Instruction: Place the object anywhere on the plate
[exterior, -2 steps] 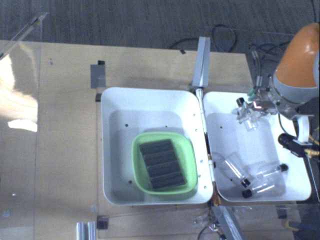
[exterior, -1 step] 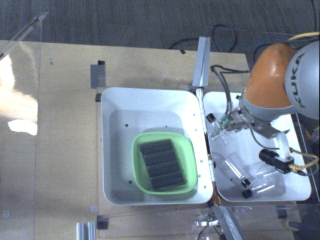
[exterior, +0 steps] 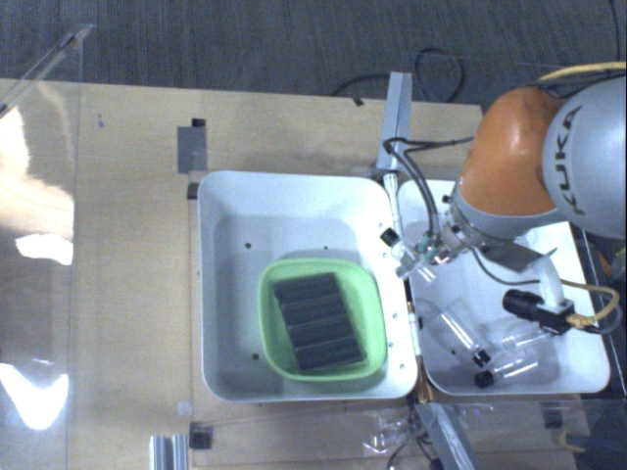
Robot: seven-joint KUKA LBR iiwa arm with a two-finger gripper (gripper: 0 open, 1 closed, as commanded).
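Note:
A dark grey ridged block lies flat on the green plate, which sits in the left white bin. The block covers most of the plate's middle and runs slightly slantwise. My gripper hangs over the right white bin, well to the right of the plate and apart from the block. Its clear fingers end in small black tips with a narrow gap between them, and nothing is held there. The gripper is open.
The grey arm with its orange band covers the upper part of the right bin. A black cylinder with a cable juts from the wrist. A metal post and cables stand at the divide between the bins.

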